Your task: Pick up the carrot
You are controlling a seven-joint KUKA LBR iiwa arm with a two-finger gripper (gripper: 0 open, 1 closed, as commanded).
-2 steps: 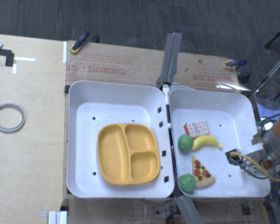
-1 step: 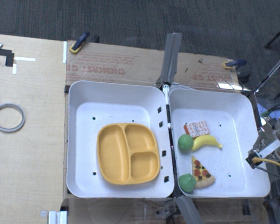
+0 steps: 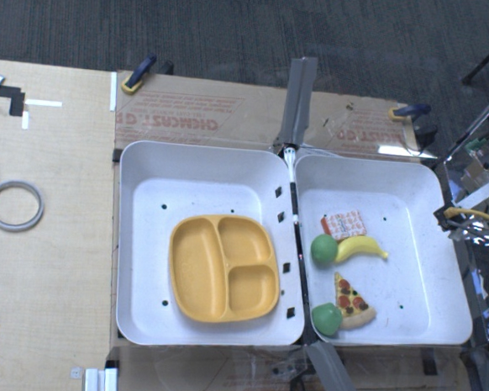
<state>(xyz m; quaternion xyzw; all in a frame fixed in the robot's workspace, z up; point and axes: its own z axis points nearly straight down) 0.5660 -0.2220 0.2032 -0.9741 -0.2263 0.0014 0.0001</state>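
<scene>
Orange is what the task is calling for, yet I cannot tell where the carrot is lying, so its long axis and its bearing from the gripper are staying open too. How the gripper is set I likewise cannot tell. Judging from the rig, the arm is reaching in from the right, making the right bin (image 3: 411, 275) the nearer one.

That bin is holding five things:
- one banana (image 3: 360, 248)
- one toy pizza slice (image 3: 352, 302)
- one red-and-white packet (image 3: 343, 223)
- two green round fruits, one (image 3: 324, 250) touching the banana and one (image 3: 327, 318) at the near edge touching the pizza slice

The left bin (image 3: 141, 224) is carrying one yellow divided plate (image 3: 222, 267). One tape roll (image 3: 14, 205) is resting on the surface, far left.
</scene>
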